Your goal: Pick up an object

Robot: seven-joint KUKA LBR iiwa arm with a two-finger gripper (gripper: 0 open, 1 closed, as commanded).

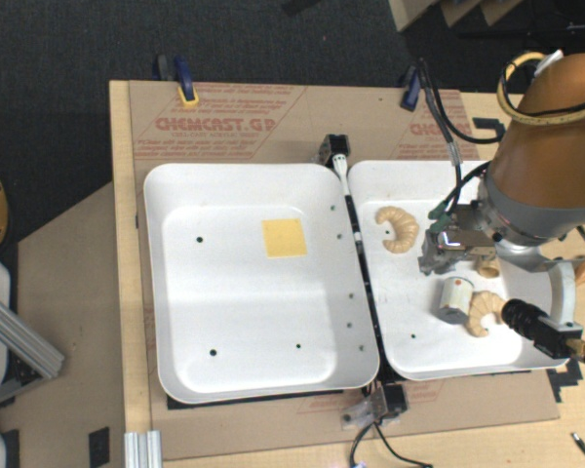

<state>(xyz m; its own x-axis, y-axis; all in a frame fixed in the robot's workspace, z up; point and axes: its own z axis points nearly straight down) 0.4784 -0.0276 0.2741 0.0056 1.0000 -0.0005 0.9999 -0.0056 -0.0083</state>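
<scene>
Nothing is lifted yet. The claw (447,257) hangs low over the right bin (409,349), its spread impossible to tell, between a croissant (399,228), a grey block (453,298) and another pastry (485,312); grasping remains.

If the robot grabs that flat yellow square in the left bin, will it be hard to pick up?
Probably tricky. The yellow square lies flat against the floor of the left bin, so there is little edge to pinch. It looks thin, so it is likely light and may slide rather than lift. Being flat, it should not roll.
</scene>
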